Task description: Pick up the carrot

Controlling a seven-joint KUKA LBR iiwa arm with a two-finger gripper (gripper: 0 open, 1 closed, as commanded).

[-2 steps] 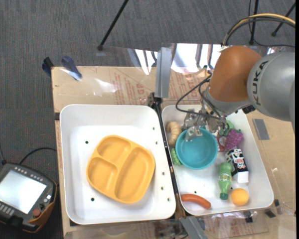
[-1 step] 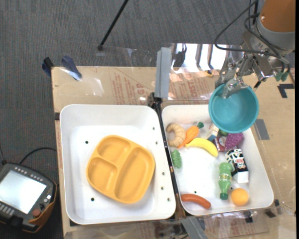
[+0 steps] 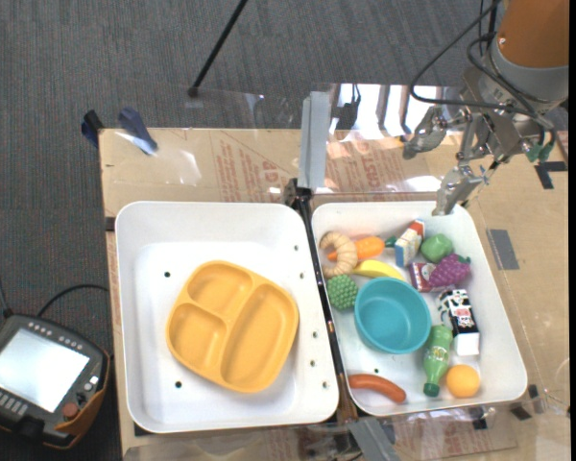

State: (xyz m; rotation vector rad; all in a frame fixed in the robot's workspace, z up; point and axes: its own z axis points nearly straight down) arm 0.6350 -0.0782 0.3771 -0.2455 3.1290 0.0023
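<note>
The carrot (image 3: 369, 249) is a small orange piece with a green top. It lies in the back left part of the right bin (image 3: 504, 339), with a beige ringed pastry (image 3: 340, 248) against its left end and a banana (image 3: 380, 269) just in front. My gripper (image 3: 440, 166) hangs above the back rim of the right bin, to the right of the carrot and well above it. Its fingers (image 3: 456, 189) are spread open with nothing between them.
Crowding the right bin are a teal bowl (image 3: 392, 316), a green spiky ball (image 3: 343, 292), a small carton (image 3: 409, 243), a green apple (image 3: 436, 248), grapes (image 3: 449, 271), a bottle (image 3: 437, 357), an orange (image 3: 463, 380) and a sausage (image 3: 376, 387). The left bin (image 3: 144, 257) holds a yellow divided plate (image 3: 232, 327).
</note>
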